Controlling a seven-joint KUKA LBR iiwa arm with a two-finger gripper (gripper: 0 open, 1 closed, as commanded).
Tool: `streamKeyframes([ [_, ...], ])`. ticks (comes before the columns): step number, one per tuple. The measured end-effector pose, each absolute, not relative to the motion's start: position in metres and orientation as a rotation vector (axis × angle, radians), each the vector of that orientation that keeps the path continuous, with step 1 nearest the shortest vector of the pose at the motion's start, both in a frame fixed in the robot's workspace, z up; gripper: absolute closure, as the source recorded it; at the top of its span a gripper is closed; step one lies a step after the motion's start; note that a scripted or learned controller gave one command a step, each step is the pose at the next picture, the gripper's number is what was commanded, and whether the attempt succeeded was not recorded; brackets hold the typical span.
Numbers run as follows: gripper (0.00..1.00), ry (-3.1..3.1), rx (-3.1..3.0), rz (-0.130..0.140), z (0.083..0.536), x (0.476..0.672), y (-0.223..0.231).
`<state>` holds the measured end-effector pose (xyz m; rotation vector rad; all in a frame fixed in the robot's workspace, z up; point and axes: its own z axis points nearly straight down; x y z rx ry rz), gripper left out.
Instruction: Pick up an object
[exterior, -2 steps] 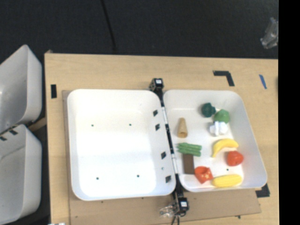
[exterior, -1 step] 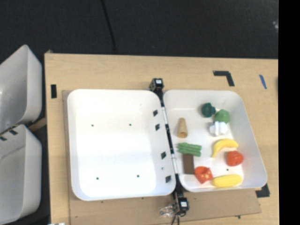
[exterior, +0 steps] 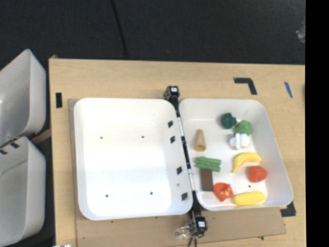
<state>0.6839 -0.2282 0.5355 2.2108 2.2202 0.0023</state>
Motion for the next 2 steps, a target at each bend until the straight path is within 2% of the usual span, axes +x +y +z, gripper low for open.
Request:
streamKeyframes([
  [1,1.0,2.219,2.22,0.001,0.5513,0.6551,-0.2289],
  [2,1.0,2.221,2.213,0.0,0.5493,0.6476,-0.2284],
])
